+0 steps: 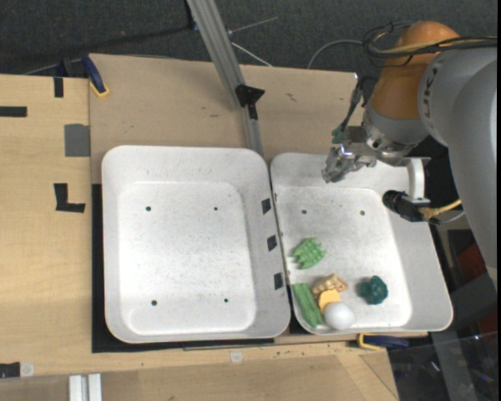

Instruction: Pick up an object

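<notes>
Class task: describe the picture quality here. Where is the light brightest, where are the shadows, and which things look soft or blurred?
Camera view: brightest on the shallow white left bin, near glare; shadow along the white right bin's near edge; the small metal claw and the dark green round lump look soft; the grey arm's edge at right is blurred.

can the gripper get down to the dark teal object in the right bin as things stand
Probably yes. The gripper hangs over the right bin's far end, and the dark teal object lies apart from the other pieces with nothing over it.
</notes>
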You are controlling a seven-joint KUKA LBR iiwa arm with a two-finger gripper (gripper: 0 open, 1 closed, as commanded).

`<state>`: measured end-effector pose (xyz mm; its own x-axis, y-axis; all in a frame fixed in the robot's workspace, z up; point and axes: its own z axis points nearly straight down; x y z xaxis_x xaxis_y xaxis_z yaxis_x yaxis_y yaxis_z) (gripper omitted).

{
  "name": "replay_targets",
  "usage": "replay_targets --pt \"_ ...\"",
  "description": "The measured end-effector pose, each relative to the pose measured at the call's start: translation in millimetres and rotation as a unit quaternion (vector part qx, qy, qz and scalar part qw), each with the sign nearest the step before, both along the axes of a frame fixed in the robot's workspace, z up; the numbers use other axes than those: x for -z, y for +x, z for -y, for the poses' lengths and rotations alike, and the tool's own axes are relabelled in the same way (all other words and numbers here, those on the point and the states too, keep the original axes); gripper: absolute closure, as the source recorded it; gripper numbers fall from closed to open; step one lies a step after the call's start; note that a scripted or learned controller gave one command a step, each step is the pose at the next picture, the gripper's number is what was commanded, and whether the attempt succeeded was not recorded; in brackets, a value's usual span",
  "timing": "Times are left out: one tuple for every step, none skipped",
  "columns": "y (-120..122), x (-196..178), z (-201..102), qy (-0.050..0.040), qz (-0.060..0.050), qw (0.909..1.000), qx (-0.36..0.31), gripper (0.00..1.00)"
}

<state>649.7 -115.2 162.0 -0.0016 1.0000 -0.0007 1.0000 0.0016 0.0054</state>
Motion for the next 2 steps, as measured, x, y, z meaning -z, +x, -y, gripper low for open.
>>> replay_targets --pt "6.2 -58.7 7.2 -0.0003 0.0 1.0 0.0 1.0" --pt "7.5 -112.5 6.6 -0.0001 0.0 1.0 0.0 1.0"
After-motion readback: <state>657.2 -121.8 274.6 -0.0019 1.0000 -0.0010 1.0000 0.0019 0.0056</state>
